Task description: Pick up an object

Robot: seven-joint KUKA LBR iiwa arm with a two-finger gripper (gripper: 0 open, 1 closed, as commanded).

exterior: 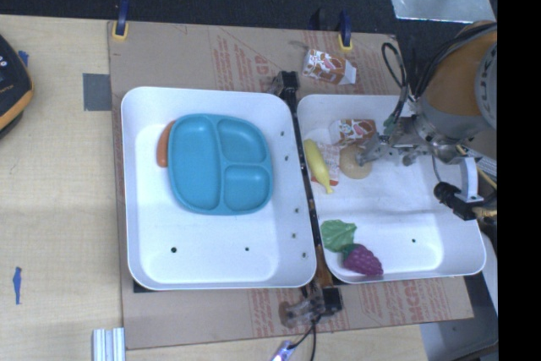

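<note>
The gripper [372, 155], its grip state impossible to tell, hovers over the tan round object [355, 166], which lies just at its eight o'clock.

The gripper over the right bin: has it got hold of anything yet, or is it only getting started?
Nothing looks lifted yet. The gripper is down in the right bin, at a round tan item beside the banana; whether it grips it is unclear. The lift itself is left. The grapes and green leaf lie untouched.
</note>
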